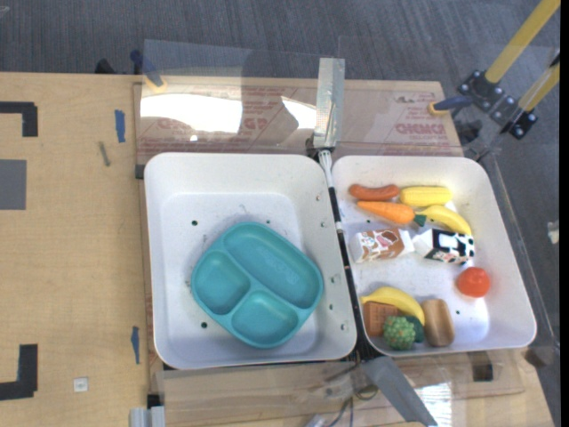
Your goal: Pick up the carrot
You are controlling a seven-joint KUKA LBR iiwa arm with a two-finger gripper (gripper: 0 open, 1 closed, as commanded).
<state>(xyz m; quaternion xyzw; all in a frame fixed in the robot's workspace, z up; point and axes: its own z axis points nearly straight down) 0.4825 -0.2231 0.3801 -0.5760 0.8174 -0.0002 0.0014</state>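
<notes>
Near edge: broccoli (pixel 400 332), bread roll (pixel 436 321) and a banana (pixel 396 301) sit bunched at the front of the right bin (pixel 514 269); a brown item under the banana is too covered to name.
Carrot: carrot (pixel 388 211) lies in the right bin, far-left part, close to the wall shared w/ the left bin (pixel 169 238).
Long axis: runs roughly left-right across the view, right end dipping slightly toward you; greenish tip at the right end.
Neighbours: sausage (pixel 374 190) just behind it, nearly parallel, maybe touching; snack packet (pixel 384 244) just in front; a 2nd banana (pixel 446 220) just beside the tip.
Approach: arm comes from the view's right per the rig, so you'd reach leftward across most of the bin. Judgement: close across the short width, i.e. front-to-back.
Risk: the sausage sits so close behind that you could nip both, or push the carrot into the bin wall.
End effector: you can't tell if it's released or clenched; nothing suggests the carrot is held, it lies flat on the bin floor.
Hard to read: carrot/sausage gap too small to judge; cow-print carton (pixel 449 247) partly hides the banana's end.
Left bin: teal divided plate (pixel 258 283), well apart from the carrot, no part in this.
</notes>
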